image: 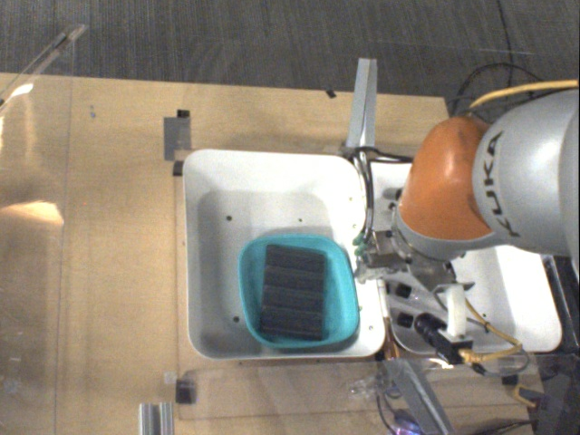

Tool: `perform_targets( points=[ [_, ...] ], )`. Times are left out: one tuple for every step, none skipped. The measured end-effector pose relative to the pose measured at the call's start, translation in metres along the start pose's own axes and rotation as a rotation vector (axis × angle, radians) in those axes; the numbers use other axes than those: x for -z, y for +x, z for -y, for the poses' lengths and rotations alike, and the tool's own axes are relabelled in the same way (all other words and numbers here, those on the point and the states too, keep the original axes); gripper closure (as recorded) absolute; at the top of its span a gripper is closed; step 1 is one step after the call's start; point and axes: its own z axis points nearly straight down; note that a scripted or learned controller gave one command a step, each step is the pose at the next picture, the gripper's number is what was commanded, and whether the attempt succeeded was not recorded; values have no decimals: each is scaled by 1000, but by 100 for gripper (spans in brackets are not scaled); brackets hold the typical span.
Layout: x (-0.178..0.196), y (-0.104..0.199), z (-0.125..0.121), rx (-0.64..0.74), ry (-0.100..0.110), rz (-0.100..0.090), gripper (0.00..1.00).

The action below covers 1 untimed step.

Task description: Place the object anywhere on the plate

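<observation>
Dark grey ribbed rectangular block (294, 290) is seen lying flat on the turquoise, rounded-square plastic plate (249, 275), well inside the rim and roughly in the middle, with its long side running up and down the view. The plate is set in the near right part of the left shallow white bin (208, 234), close to the wall shared with the right shallow white bin (530, 302). Both bins are carried by the pale wooden tabletop (91, 288).

Because the block is borne wholly by the plate and nothing is touching it, the placing is judged to be done. A flat, central rest of this kind is judged stable, so no tipping or sliding off the rim is expected.

The grey arm with the orange band (453, 184) is reached in from the right and is held over the wall between the two bins, just beside the plate's right edge and apart from the block. The gripper (399, 265) is largely hidden beneath the wrist, so whether it is spread or pressed together cannot be told. No object is seen in its grasp.

Given this position, only a clear retreat is judged to be required, with care that the plate's right rim is not nudged.
</observation>
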Motion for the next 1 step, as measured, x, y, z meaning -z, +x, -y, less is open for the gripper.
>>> perform_targets(
  points=[
    [14,42,-40,56,-3,-1,100]
  ],
)
